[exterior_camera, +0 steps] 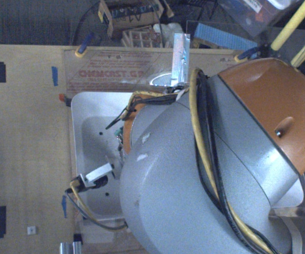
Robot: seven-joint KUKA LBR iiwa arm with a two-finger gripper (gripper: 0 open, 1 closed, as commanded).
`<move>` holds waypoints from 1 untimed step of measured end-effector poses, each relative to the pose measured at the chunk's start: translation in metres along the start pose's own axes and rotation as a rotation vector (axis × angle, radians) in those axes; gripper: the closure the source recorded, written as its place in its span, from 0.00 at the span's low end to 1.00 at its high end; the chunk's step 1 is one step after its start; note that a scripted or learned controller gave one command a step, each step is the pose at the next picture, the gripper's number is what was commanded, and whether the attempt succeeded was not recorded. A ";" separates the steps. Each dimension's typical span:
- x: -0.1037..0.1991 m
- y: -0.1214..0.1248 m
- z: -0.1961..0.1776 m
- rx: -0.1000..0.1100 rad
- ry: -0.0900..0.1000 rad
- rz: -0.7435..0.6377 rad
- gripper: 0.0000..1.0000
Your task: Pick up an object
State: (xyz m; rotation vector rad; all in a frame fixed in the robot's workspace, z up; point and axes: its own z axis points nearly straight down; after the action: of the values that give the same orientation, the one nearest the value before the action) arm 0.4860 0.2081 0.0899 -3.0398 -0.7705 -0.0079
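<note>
We're reaching arm (205,173) down into left bin (81,115), so judging grasp approach in progress. Arm body blocking gripper, so cannot tell its state. Not seeing any object to pick; likely lying under arm. Next move needing blind descent. Bin walls crowding left and front; open room only toward bare bin floor (91,142).

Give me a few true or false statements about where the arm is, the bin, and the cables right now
1. The arm covers much of the bin. True.
2. The orange band is at the view's lower left. False: it is at the upper right.
3. A yellow cable runs along the arm. True.
4. The bench is bright green. False: it is light wood colour.
5. Blue tape is stuck on the bench. True.
</note>
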 end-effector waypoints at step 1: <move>-0.006 0.005 0.000 -0.002 0.008 0.297 0.00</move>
State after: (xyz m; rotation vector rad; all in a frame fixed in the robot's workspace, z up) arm 0.4831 0.2012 0.0899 -3.1194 -0.3124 -0.0198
